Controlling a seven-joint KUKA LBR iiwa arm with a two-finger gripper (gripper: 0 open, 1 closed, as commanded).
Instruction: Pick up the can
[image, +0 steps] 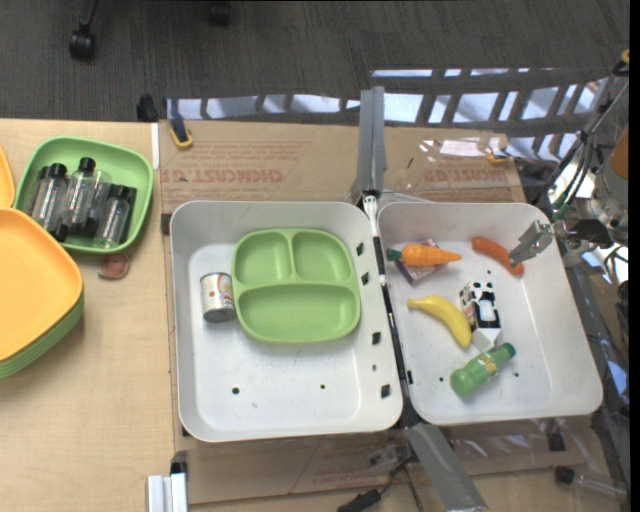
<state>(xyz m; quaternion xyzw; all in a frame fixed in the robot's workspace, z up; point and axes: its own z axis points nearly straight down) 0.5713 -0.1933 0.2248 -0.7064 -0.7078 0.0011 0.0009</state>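
Reaching from the right bin's far edge, my jaws (530, 243) look open and hold nothing. The can (217, 297) touches the green plate (296, 285) in the left bin; I could clip that plate.

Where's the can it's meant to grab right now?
The can lies on its side in the left bin, touching the left edge of the green divided plate.
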